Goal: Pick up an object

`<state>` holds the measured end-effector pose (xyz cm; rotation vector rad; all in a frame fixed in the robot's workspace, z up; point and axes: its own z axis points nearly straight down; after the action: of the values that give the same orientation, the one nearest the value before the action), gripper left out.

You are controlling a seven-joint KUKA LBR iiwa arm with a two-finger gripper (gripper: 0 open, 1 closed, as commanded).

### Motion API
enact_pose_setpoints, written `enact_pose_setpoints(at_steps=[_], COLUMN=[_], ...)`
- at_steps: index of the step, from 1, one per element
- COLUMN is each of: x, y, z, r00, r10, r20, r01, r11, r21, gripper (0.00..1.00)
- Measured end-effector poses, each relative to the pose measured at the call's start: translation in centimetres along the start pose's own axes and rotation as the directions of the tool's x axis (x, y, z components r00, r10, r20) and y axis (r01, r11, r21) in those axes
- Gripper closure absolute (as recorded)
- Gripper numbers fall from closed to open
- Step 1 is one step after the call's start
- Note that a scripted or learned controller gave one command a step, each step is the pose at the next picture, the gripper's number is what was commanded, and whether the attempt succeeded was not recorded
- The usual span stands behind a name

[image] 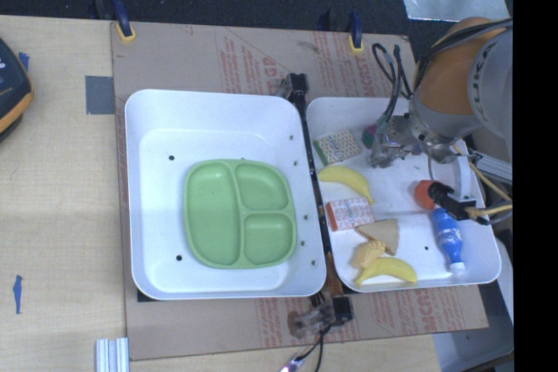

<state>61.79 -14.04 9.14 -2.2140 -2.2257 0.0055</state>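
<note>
- The gripper (388,148) hangs low over the back of the right bin (488,270), under the grey arm (488,91) with its orange band (449,74). I'd judge it sits there because that bin holds all the loose pieces worth a try.
- Whether the tool is spread or closed I cannot tell: it reads as a dark metal tangle, and I see nothing plainly caught in it.
- Just to its left, against the bin's back corner, lies a pale packet (336,145); a small green-and-pink scrap seems to sit right by the tool, too small to name.
- Below and left of the tool is a banana (346,181), with a red-printed wrapper (349,213) under it.
- Further down lie a tan wedge (381,232), a small yellow lump (367,253) and a second banana (389,273), crowded together, likely from being dumped in loosely.
- To the tool's right, a red thing (425,192) is partly hidden by a black piece, and a blue bottle (448,240) lies along the wall.
- Well off to the left, the other bin (157,126) holds a green tray (238,213), lying flat.
- Cables loop behind the wrist, and the arm hides the bin's back right corner.
</note>
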Motion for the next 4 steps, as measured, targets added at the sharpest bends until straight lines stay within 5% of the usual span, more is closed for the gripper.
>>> enact_pose_setpoints(at_steps=[1,2,3,4], x=[-6.1,-3.0,-7.1,-5.2], y=[3.5,3.8,3.8,3.8], z=[-7.0,-5.6,-8.4,-6.6], r00=[1.000,1.000,1.000,1.000], r10=[0.002,0.000,0.002,0.000], r20=[0.000,-0.001,0.000,0.000], r01=[-0.002,0.000,-0.002,0.000], r11=[1.000,1.000,1.000,1.000], r21=[-0.003,0.000,-0.003,-0.001], gripper=[0.00,0.00,0.00,0.00])
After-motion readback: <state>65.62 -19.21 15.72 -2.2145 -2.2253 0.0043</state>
